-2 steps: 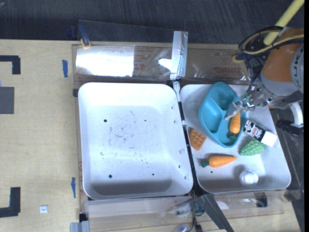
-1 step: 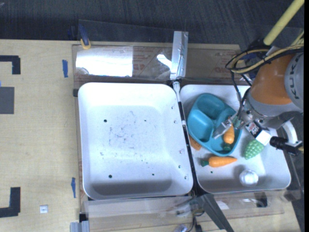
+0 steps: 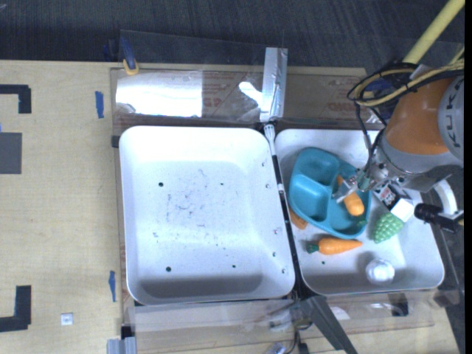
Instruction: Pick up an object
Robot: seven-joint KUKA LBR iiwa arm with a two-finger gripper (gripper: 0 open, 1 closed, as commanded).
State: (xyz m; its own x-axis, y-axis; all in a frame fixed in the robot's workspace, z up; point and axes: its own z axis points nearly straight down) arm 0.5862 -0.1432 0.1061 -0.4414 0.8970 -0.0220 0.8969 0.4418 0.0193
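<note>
**Q:** Wooden bench, is it? What carries the bins?

**A:** Yes, a pale wood benchtop (image 3: 51, 220) with black tape marks near its left edge and dark carpet beyond its far edge. Two shallow white bins sit side by side on it. The left bin (image 3: 147, 153) shows faint scuffs and a few small dark dots on its floor. A clear plastic sheet (image 3: 192, 87) stands behind its far edge.

**Q:** And the right bin?

**A:** The right bin (image 3: 424, 268) carries the objects. A blue plastic container (image 3: 313, 190) lies tilted in its far-left part. An orange toy carrot (image 3: 338, 246) lies just beside the container, toward the near edge. A green bumpy toy (image 3: 386, 227) sits near the right edge, and a small white round object (image 3: 381, 271) rests by the near-right corner.

**Q:** Where is the gripper?

**A:** The grey arm with its orange band (image 3: 417, 127) reaches in over the bin's far-right corner. The gripper (image 3: 352, 190) hangs low over the blue container's right side.

**Q:** Is anything at its jaws?

**A:** A small orange object (image 3: 355, 204) sits right at the fingertips, touching or just below them, on the container's right rim. I cannot tell whether the jaws are open or closed, nor whether they grip it.
</note>
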